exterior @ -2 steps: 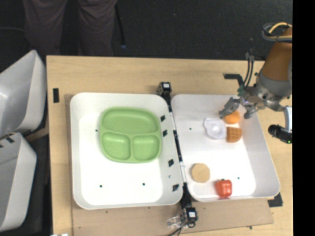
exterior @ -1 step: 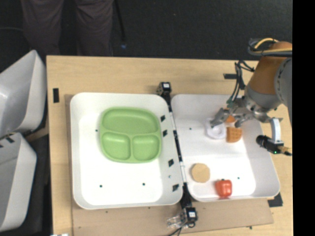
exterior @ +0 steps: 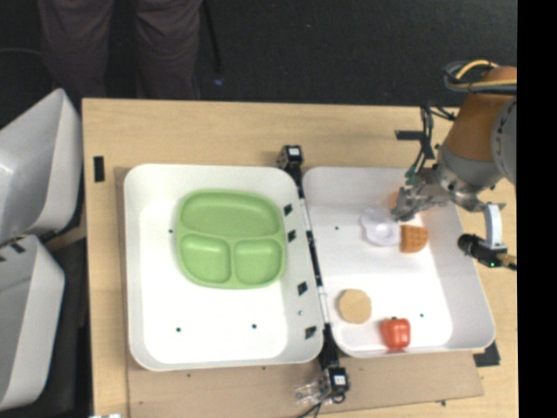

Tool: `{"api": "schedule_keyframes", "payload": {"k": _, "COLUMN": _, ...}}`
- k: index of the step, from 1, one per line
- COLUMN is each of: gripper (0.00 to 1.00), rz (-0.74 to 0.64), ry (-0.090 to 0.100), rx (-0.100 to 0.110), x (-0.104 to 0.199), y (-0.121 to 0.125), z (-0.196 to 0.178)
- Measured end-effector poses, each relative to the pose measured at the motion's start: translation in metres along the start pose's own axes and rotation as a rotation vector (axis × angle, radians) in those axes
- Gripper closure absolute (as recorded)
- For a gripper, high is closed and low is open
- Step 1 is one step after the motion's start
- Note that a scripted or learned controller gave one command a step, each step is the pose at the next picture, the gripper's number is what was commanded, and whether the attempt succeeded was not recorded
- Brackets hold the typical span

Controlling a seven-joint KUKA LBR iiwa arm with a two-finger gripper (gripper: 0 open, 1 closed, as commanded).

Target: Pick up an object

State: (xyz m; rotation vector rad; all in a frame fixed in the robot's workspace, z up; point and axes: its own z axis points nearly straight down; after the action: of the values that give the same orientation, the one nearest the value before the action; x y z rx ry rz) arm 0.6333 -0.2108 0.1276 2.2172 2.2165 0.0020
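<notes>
Divided plate [exterior: 231, 238] in left bin [exterior: 148, 320], waffle [exterior: 413, 238] in right bin [exterior: 452, 312]

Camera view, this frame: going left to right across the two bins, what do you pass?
Green divided plate in the left bin → tan round cookie in the right bin → clear small cup → red pepper → orange waffle piece, beside the gripper.

arm [exterior: 474, 142]: grey, orange band | black and yellow cables on top
</notes>
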Motion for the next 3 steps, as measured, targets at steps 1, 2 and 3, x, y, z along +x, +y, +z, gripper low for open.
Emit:
{"api": "schedule_keyframes", "payload": {"k": 1, "gripper": 1.00, "rz": -0.003, "ry": 0.001, "rx": -0.001, "x": 0.002, "y": 0.007, "z": -0.047}}
{"api": "schedule_keyframes", "payload": {"k": 2, "gripper": 1.00, "rz": -0.004, "ry": 0.001, "rx": -0.001, "x": 0.004, "y": 0.016, "z": -0.096}}
{"api": "schedule_keyframes", "payload": {"k": 3, "gripper": 1.00, "rz": -0.001, "ry": 0.000, "rx": -0.002, "x": -0.005, "y": 0.017, "z": -0.145}}
